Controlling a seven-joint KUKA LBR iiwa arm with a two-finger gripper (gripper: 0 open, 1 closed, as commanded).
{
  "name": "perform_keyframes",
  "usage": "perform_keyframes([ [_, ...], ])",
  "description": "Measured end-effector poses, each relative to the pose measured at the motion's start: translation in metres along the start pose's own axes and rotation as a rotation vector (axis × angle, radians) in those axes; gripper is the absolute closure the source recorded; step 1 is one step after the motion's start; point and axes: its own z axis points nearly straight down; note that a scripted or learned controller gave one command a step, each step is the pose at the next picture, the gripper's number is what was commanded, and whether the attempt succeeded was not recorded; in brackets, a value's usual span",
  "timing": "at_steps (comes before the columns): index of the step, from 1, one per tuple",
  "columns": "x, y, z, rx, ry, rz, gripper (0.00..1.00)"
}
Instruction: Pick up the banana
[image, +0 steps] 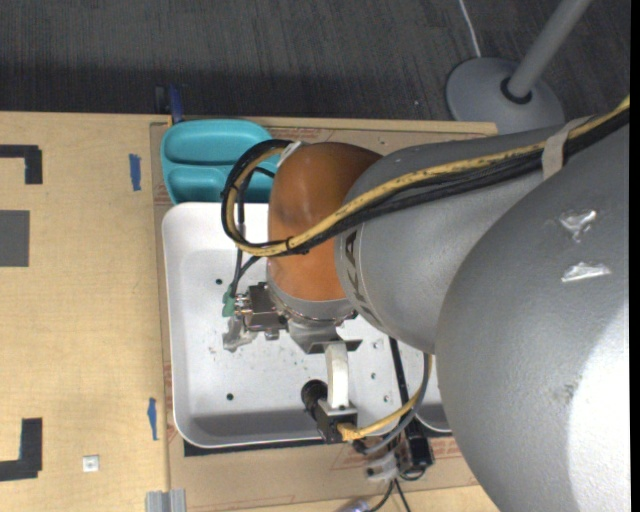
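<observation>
My grey arm with its orange band (310, 230) reaches down over the left white bin (195, 300) and covers its middle and right side. The gripper (245, 320) sits low over the bin floor, just left of the wrist, seen from above as a small metal block with a green part. The arm and wrist hide whatever lies under and to the right of it. The bare part of the bin floor on the left and near the front holds only small dark specks.
A teal plastic object (215, 160) lies against the bin's far edge. Yellow and black cables (240, 200) loop off the wrist. The wooden bench (80, 300) extends to the left. A grey stand base (490, 90) sits on the floor behind.
</observation>
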Motion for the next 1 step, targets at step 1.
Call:
perform_keyframes([
  [1, -0.0094, -0.0002, 0.1217, 0.0, 0.001, -0.265, 0.0],
])
